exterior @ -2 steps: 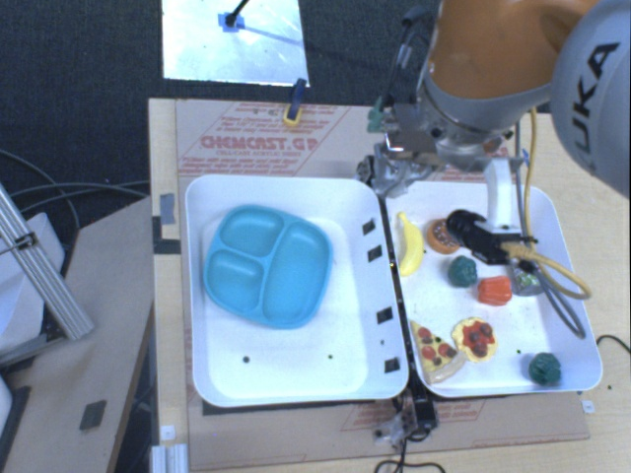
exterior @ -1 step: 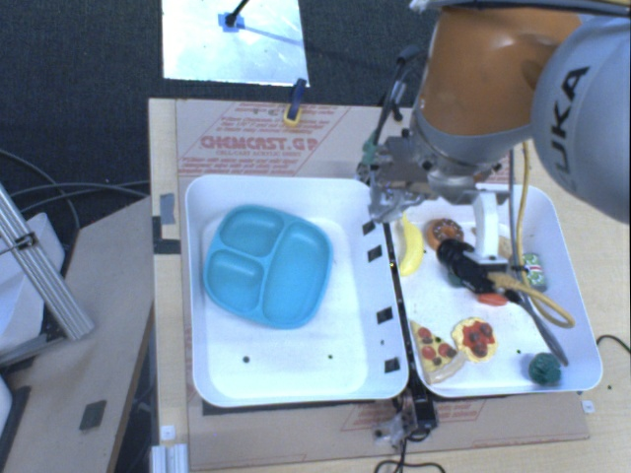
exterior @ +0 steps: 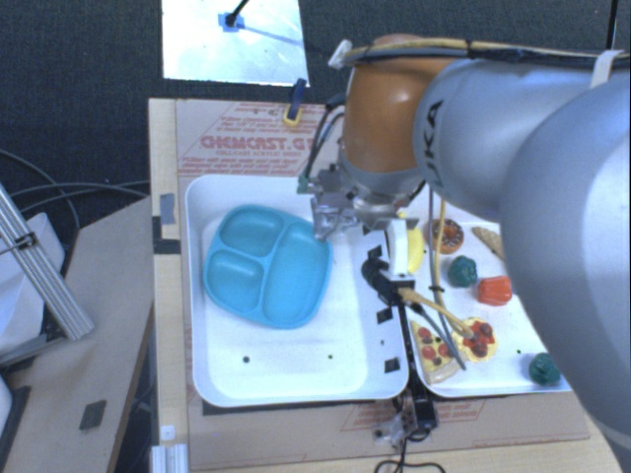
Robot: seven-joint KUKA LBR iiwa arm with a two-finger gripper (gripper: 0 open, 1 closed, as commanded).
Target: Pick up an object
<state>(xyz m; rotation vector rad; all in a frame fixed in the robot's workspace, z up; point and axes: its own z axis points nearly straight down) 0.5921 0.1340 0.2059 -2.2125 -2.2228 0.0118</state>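
Note:
My gripper (exterior: 330, 223) hangs below the orange wrist band, over the back right part of the left bin (exterior: 286, 372), right at the upper right edge of a blue divided plate (exterior: 266, 264). The plate lies flat in the left bin. In the right bin (exterior: 493, 380) lie a yellow piece (exterior: 415, 251), a round pizza toy (exterior: 447, 235), a teal ball (exterior: 462, 271), an orange-red piece (exterior: 495, 289), two pizza slices (exterior: 463, 341) and a second teal piece (exterior: 542, 368). Most of the right bin's back is hidden by the arm.
A black cable (exterior: 394, 304) runs along the divider between the two bins. Cardboard (exterior: 246, 146) lies under the bins, with a shiny sheet (exterior: 232, 28) behind it. A metal frame (exterior: 39, 264) stands at the left.

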